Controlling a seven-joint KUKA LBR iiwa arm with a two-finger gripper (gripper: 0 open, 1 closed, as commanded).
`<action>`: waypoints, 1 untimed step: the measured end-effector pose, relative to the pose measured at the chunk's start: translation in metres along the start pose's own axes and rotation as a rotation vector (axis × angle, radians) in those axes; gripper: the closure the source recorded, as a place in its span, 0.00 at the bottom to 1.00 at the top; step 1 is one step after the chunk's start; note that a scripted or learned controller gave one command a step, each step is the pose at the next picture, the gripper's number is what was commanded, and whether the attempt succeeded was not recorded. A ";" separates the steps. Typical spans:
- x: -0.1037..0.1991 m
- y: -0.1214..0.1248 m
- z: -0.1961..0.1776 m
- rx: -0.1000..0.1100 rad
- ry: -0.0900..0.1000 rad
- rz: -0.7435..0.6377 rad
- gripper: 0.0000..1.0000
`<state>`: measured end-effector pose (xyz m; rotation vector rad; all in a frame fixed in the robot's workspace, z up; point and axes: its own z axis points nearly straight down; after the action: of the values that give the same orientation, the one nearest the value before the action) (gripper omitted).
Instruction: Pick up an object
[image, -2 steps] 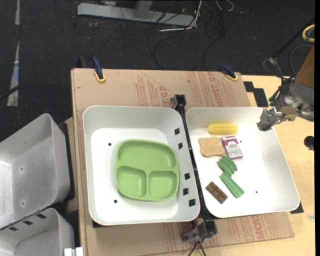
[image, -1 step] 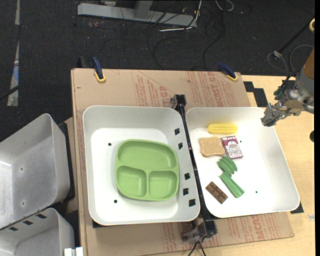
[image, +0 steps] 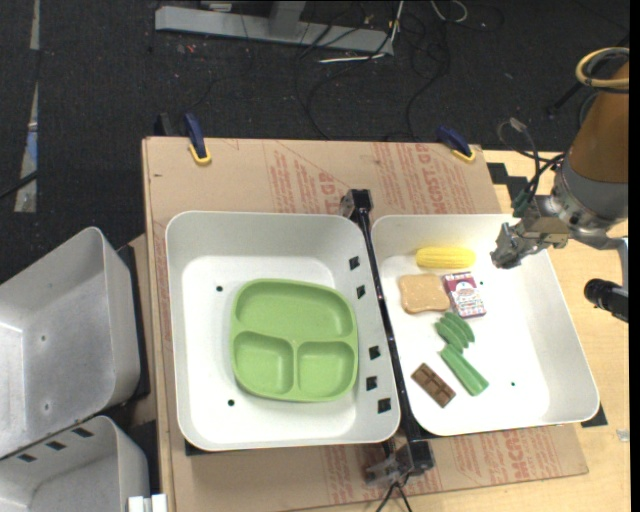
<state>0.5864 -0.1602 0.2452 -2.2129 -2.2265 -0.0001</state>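
While tool (image: 506, 250) hangs over right bin (image: 560, 330), nothing is seen held; tool's grip cannot be told. Yellow corn (image: 444, 259) just left of tool. Pick not yet done.

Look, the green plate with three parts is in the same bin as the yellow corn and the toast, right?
Not quite. The camera view shows the green plate alone in the left bin. The yellow corn and the toast lie in the right bin.

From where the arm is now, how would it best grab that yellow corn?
Probably straight down on the middle of the corn, fingers closing across its narrow width. It lies flat, long axis left-right, with the bread just below, so the far side is freer.
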 end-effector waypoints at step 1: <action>0.053 -0.005 0.009 0.001 0.000 -0.001 1.00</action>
<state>0.5813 -0.1075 0.2358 -2.2109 -2.2278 0.0003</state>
